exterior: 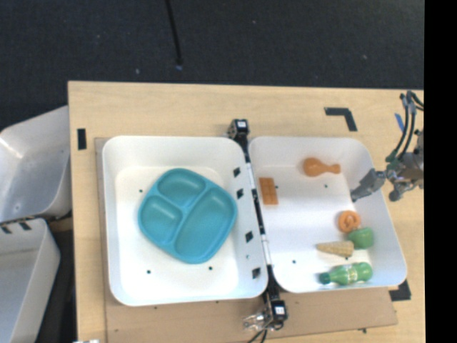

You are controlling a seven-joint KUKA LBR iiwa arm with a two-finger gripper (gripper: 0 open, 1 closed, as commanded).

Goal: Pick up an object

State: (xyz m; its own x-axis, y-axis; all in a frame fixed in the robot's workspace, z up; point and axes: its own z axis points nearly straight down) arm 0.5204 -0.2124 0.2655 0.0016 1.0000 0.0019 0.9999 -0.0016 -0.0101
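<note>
Bins glossy white plastic; blue tray smooth matt plastic; bench pale wood, matt; green bottle shiny plastic

In the right bin we see six small objects: an orange drumstick lying near the far wall with its thin end pointing right, and a flat brown wafer close to the left wall. Along the right side we find an orange round piece touching a green block, a tan cone just beside them, and a green bottle on its side by the near wall.
</note>
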